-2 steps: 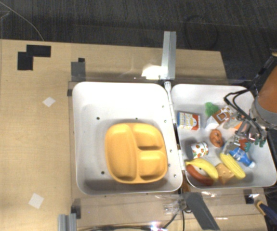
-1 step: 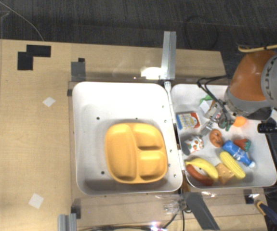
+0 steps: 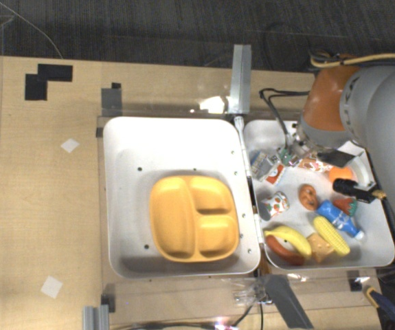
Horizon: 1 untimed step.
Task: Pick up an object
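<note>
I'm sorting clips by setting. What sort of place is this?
Probably a robotics lab bench set up for pick trials: a grey robot arm reaches over two white bins, one filled with toy food such as a banana, with loose cables nearby.

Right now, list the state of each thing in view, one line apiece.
Yellow tray: upright, flat in the left bin.
Banana: on its side, front of the right bin.
Corn cob: lying flat, beside the banana.
Blue bottle: on its side.
Small cup: tipped over.
Tool: low over the right bin's back.
</note>
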{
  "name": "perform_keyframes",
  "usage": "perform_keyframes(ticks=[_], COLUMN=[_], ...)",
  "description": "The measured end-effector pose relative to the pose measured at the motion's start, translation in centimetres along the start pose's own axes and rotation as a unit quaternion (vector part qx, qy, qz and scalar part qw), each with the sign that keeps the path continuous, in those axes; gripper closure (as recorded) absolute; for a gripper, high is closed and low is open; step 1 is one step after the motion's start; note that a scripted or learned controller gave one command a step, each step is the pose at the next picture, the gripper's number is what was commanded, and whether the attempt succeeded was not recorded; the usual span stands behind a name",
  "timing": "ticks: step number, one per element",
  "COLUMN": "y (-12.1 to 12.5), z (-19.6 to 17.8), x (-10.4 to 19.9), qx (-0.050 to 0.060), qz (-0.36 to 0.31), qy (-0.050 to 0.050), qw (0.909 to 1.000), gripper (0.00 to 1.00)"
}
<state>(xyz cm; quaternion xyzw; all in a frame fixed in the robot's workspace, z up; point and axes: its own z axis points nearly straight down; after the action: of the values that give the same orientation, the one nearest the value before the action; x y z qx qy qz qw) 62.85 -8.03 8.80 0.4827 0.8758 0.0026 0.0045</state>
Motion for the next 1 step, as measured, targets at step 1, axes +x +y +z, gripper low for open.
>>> perform_keyframes(ticks=[1], y=[0.22], z=[-1.36], x=[-0.21], qx=[-0.003], qz=[-0.003], qy=[-0.004], qw=[1.0000], gripper=[1.00])
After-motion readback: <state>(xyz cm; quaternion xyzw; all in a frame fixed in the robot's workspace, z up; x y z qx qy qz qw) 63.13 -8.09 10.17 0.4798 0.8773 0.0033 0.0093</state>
